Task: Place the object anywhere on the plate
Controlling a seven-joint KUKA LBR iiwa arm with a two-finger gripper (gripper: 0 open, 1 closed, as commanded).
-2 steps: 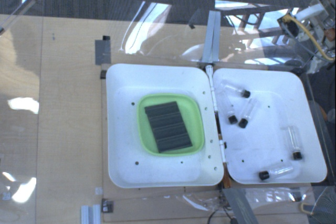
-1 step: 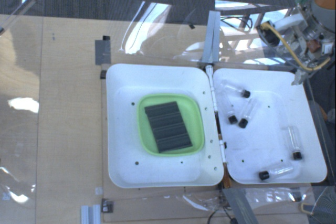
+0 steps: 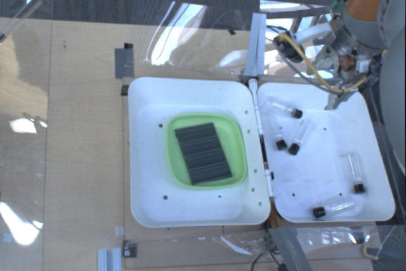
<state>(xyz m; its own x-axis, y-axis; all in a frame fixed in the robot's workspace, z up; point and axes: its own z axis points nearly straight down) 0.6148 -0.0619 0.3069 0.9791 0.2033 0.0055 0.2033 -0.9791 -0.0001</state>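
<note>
A green square plate (image 3: 239,150) sits in the left bin (image 3: 143,136), and a dark grey ribbed block (image 3: 203,153) lies flat on its middle. Several clear vials with black caps lie in the right bin (image 3: 330,155): one (image 3: 284,108) near the back left, a pair (image 3: 298,136) just below it, one (image 3: 353,168) at the right and one (image 3: 334,207) by the front edge. My gripper (image 3: 336,95) hangs over the back right edge of the right bin, apart from all the vials.
A grey metal post (image 3: 255,47) stands behind the joint between the two bins. A yellow cable (image 3: 311,70) loops beside the wrist. The wooden bench (image 3: 63,136) stretches bare to the left of the bins.
</note>
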